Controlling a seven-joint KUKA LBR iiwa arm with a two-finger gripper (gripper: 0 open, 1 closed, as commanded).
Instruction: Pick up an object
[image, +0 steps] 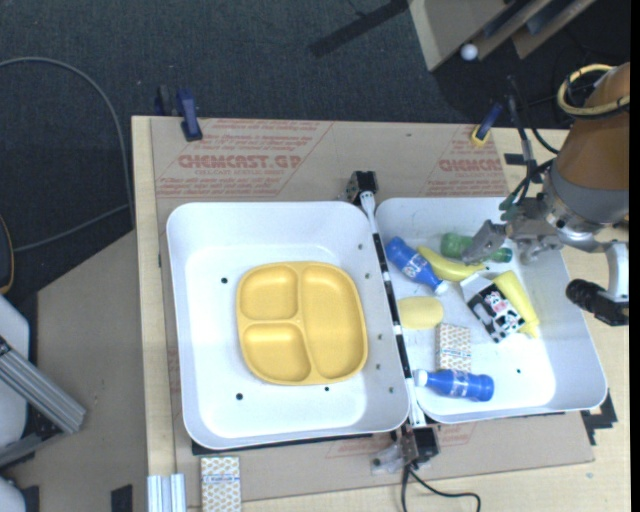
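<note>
The right bin (570, 370) holds several small objects. A blue bottle (410, 262) lies near its left wall, with a yellow banana (452, 266) and a green object (457, 243) beside it. A pale yellow lump (420, 313), a black-and-white item (497, 308) against a yellow piece (518, 298), a patterned box (454, 348) and a second blue bottle (456, 384) lie further forward. My gripper (503, 242) hangs over the bin's back part, just right of the green object and the banana's end. Nothing shows held in it.
The left bin (200, 260) carries a yellow divided plate (300, 322). A black clamp (362, 186) sits between the bins at the back. The arm's grey wrist (590, 205) and orange band (600, 150) cover the right bin's far right corner.
</note>
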